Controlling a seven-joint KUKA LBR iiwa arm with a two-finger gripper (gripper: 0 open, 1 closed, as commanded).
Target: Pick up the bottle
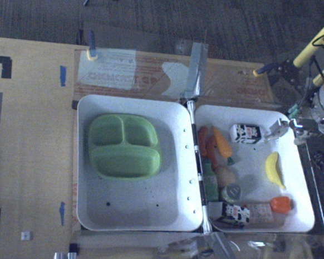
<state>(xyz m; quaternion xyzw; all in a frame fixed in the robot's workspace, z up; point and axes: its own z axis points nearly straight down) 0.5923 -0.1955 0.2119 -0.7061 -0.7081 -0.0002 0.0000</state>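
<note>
The bottle lies on its side along the near wall of the right bin, orange cap toward my arm. Farther back, my end effector hovers at the bin's far right rim; I cannot tell its opening.

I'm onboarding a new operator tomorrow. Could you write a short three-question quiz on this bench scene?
1. True or false: the green divided plate lies in the left bin.
2. Which lies nearest the right bin's right wall? A) banana B) carrot C) green plate
3. Fill in: the bottle lying along the right bin's near edge has an ______ cap.

Key: 1 true. 2 A. 3 orange.
</note>
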